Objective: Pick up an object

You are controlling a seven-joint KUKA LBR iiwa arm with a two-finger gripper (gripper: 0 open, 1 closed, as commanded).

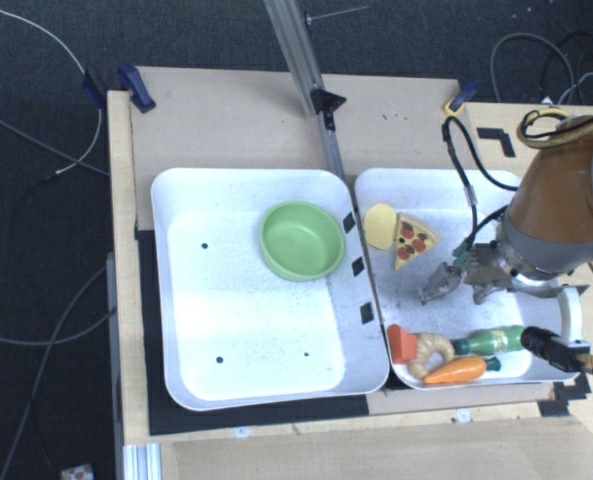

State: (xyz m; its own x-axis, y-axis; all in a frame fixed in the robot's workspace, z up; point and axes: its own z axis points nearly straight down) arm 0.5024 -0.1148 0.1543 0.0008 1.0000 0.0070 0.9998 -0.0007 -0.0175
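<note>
camera view: gripper [454,280] hangs low over bare floor of the right bin [496,183], fingers spread, nothing between them. candidates lie apart from it: pizza slice [413,240], carrot [456,371], green bottle [488,342]. pick judged not yet done.

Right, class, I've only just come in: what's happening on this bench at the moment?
A grey robot arm reaches in from the right, its gripper low over the right bin, with nothing visibly held. That bin holds a pizza slice, a yellow piece, a carrot, a green bottle and more toy food. The left bin holds a green bowl.
</note>
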